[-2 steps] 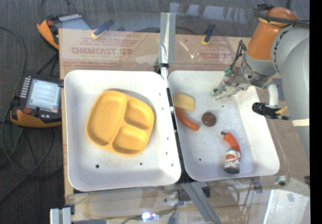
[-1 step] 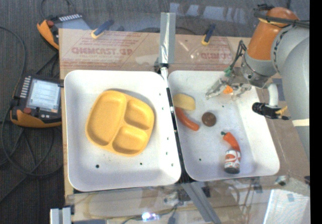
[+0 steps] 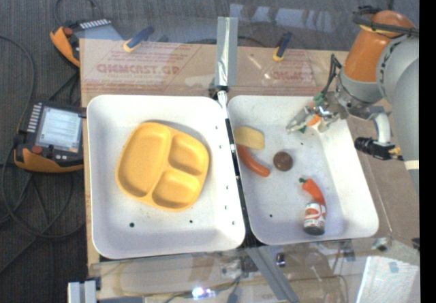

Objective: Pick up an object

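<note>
Nearest item to the gripper [image 3: 304, 120]: small brown ball [image 3: 283, 161], round, no long axis. Sits mid right bin [image 3: 354, 223], at 7 o'clock from the gripper, well apart. Orange-red sausage [image 3: 253, 161] just at its 9 o'clock, long axis 10-to-4. Pale yellow block [image 3: 248, 137] at 10. Carrot [image 3: 312, 189] at 5, tip toward 10. Can [image 3: 314, 218] lying past it. Gripper over bin's top edge, fingers spread, nothing between. Yellow divided tray [image 3: 163, 165] in left bin [image 3: 102, 227].
</note>
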### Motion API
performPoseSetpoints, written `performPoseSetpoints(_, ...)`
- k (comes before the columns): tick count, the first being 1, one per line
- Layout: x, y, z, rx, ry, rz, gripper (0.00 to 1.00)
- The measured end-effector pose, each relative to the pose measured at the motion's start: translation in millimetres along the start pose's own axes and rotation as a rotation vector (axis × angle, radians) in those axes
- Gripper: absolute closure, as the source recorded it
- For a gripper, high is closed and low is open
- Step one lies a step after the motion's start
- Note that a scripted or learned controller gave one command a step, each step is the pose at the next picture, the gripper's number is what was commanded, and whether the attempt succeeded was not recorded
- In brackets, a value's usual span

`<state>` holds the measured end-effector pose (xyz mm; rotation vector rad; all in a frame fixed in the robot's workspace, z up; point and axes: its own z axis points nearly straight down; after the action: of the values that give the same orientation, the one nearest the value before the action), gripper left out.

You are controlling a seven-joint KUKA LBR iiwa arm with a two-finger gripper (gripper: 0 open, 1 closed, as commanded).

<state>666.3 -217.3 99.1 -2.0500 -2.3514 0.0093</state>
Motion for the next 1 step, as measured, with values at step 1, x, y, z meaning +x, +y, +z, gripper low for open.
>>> performPoseSetpoints(1, -1.9, -0.9, -5.9, 0.003, -0.004, 0.001, 1.00)
